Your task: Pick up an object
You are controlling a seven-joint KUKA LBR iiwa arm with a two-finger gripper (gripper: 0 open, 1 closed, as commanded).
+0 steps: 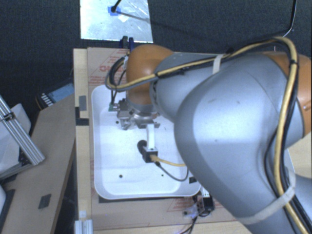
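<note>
Object: place cannot be told; the arm covers much of the bin and nothing on the bare floor reads clearly as a loose item.
Claw (128, 123): low over the upper left part of the bin floor, pointing down; whether it is spread, pressed together or pinching anything cannot be told, and nothing can be seen in its grip.
Contact: whether the claw touches the bin floor cannot be told.
Arm (229, 130): grey and bulky, reaching in from the right and filling the right half of the view.
Orange band (141, 69): directly above the wrist, over the top edge of the bin.
Bin (105, 150): shallow, white, with rounded corners; its left and near rims are in plain sight.
Specks (121, 175): two small dark marks on the bin floor near the front rim, well apart from each other.
Cardboard sheet (97, 72): brown with red print, lying under the bin.
Worktop (81, 150): a pale strip along the left side of the cardboard.
Foil sheet (114, 13): shiny and square, beyond the worktop's far edge, with a small blue piece (115, 10) on it.
Metal rail (19, 135): slanted, at the left edge, well apart from the bin.
</note>
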